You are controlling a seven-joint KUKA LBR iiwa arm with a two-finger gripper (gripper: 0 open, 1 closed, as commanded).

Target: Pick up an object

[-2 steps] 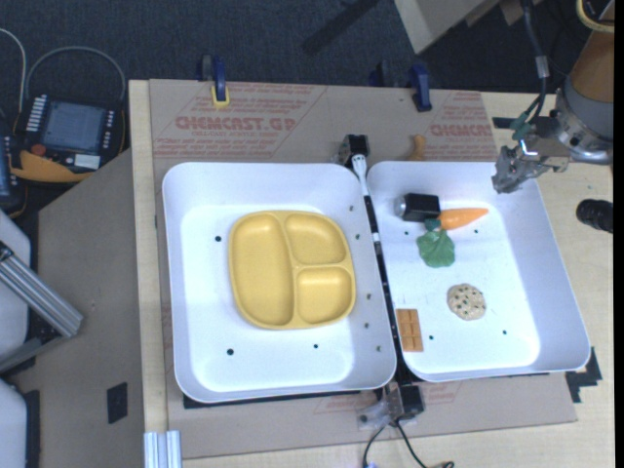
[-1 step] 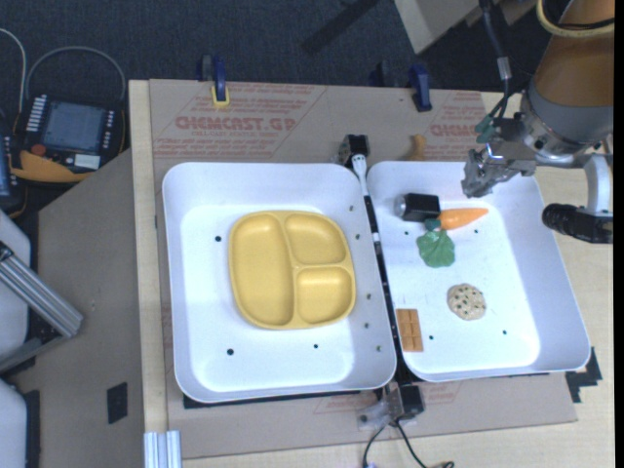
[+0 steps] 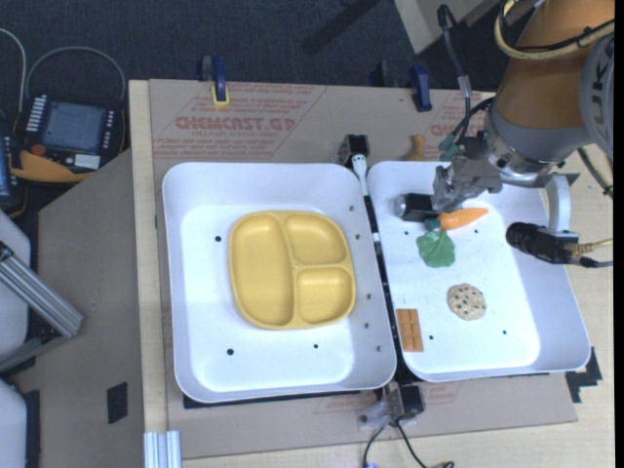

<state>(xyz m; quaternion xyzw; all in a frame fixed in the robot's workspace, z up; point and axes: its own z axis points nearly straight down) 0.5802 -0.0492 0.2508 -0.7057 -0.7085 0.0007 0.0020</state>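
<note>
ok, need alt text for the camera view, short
The arm's end effector hangs low over the right white bin, just above an orange carrot beside a green leafy piece, with a cookie lying nearer the bin's front. The left white bin holds a yellow divided plate.

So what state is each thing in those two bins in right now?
Yellow tray: lying flat in the left bin, its three compartments bare.
Carrot: lying on its side in the right bin, right at the gripper.
Green piece: resting just below the carrot.
Cookie: lying flat, apart from the others.
Orange card: flat near the right bin's left wall.
</note>
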